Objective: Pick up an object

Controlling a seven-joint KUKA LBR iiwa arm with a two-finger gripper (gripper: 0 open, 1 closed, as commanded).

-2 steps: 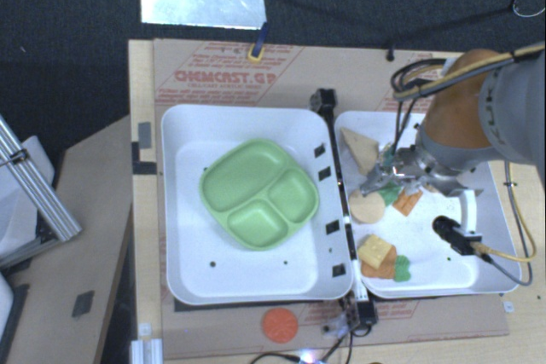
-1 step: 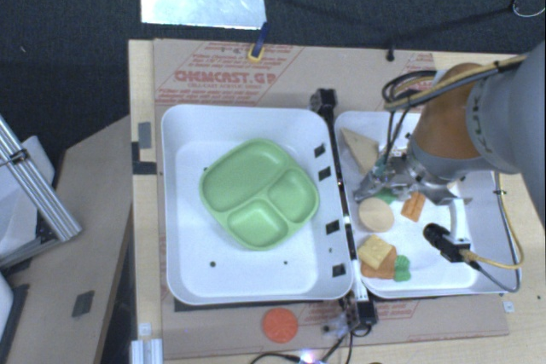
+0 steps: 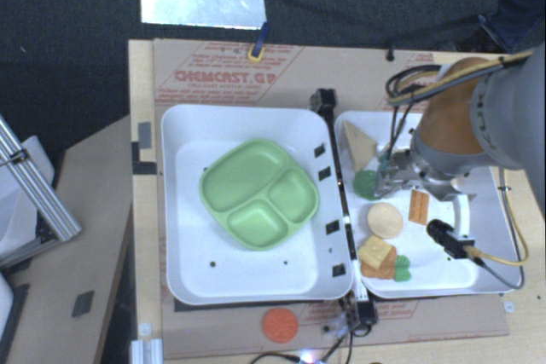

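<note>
The right bin (image 3: 495,264) holds several toy foods: a tan wedge (image 3: 359,145), a green broccoli piece (image 3: 366,182), a round cream disc (image 3: 385,219), an orange block (image 3: 418,206), a yellow cube (image 3: 374,251) over an orange piece, and a small green bit (image 3: 402,270). My gripper (image 3: 394,176) hangs low over the upper left part of this bin, just right of the broccoli piece and above the cream disc. The arm's grey body and orange band (image 3: 452,115) cover the bin's upper right part.
The left bin (image 3: 183,268) carries a green three-compartment plate (image 3: 258,193). An orange disc (image 3: 279,324) lies on the cardboard in front of the bins. A black divider with clips (image 3: 334,183) runs between the bins. Cables loop beside the arm.
</note>
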